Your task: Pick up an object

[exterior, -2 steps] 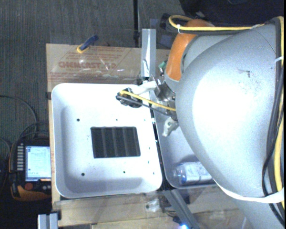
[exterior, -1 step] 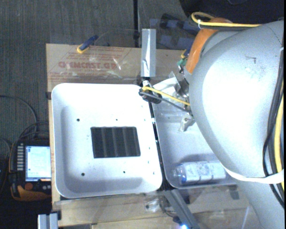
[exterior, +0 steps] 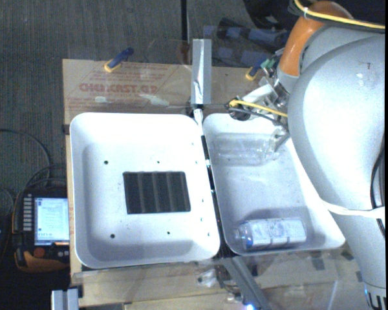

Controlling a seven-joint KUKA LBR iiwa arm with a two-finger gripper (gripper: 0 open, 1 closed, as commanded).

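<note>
The gripper (exterior: 271,131) hung over the right bin's (exterior: 258,176) far edge. A plastic bottle (exterior: 271,232) lay near the front edge, long axis along that edge, well apart.

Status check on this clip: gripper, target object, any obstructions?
Gripper at the right bin's far edge, finger state unreadable. Plastic bottle lies flat at that bin's near end, untouched. Clear wrapper lies near the gripper. Left bin holds a dark grate.
</note>
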